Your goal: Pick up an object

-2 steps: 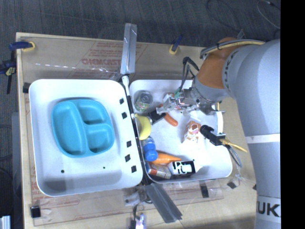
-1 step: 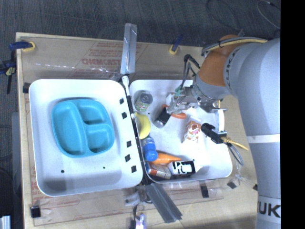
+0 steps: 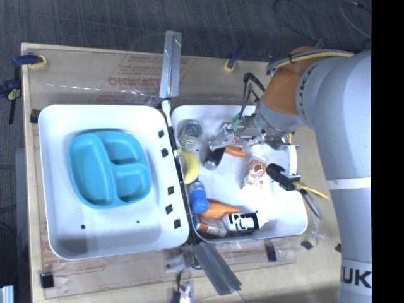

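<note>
My gripper [image 3: 222, 141] is low in the right bin [image 3: 287, 214], near its back middle. A small orange piece [image 3: 235, 151] lies right beside it and a dark cylinder [image 3: 211, 159] just below-left of it. A silver can [image 3: 189, 131] stands to the gripper's left, near the bin's back left corner. A yellow object [image 3: 189, 166] and a blue bottle [image 3: 199, 201] lie along the bin's left wall. An orange carrot [image 3: 221, 209] and a black-and-white box [image 3: 243, 221] sit at the front. A pale printed packet [image 3: 255, 174] rests mid-bin.
The left bin [image 3: 57, 232] holds a blue divided tray [image 3: 110, 167]. A metal divider bar [image 3: 170, 62] runs between the bins at the back. The grey arm [image 3: 338, 118] covers the right bin's right side.
</note>
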### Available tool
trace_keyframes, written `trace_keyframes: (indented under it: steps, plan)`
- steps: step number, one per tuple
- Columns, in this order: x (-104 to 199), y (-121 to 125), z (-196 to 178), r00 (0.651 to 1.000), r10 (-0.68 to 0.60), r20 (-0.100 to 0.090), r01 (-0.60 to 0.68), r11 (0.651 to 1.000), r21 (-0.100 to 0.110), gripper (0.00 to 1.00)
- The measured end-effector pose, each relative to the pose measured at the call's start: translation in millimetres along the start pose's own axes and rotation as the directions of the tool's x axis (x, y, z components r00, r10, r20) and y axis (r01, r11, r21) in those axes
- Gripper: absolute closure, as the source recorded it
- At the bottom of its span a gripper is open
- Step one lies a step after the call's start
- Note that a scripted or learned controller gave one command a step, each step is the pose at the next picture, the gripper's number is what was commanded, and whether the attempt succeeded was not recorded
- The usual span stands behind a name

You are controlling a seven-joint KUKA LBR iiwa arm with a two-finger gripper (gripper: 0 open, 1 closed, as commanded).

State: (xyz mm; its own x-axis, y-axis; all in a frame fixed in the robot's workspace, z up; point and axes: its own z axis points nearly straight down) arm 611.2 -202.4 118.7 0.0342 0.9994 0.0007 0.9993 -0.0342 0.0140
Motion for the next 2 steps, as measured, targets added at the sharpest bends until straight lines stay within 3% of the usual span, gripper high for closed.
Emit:
trace_keyframes:
  steps: [1,2]
  plan:
    - [-4.4,-16.9,13.1,0.999,-0.043,0.003,0.043,0.999,-0.018,0.00]
    - [36.8,-2.3,26.0,0.995,-0.100,0.009,0.100,0.995,0.010,0.00]
